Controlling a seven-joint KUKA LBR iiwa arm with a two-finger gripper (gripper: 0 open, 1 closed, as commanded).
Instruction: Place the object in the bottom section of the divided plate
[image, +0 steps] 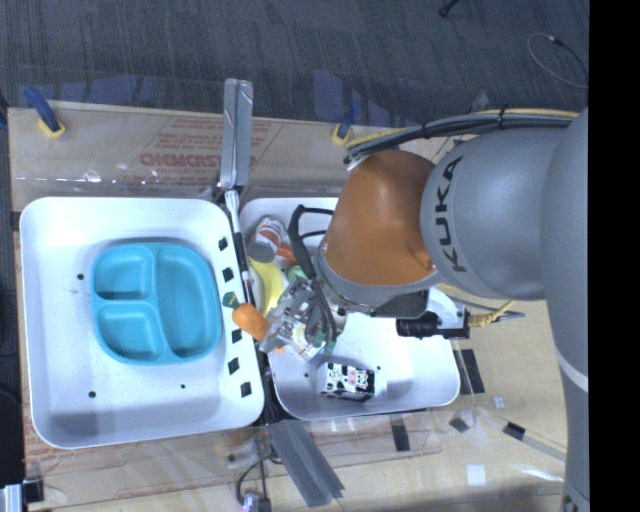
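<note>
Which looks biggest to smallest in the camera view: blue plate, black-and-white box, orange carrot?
1. Blue plate, by far the largest.
2. Black-and-white box.
3. Orange carrot, partly hidden by the hand, so its rank below the box is unsure.

Blue divided plate (157, 301), white bins (60, 400)

divided plate (157, 301) sits in left bin (60, 400); gripper (296, 325) & patterned box (348, 380) in right bin (430, 385).
</note>
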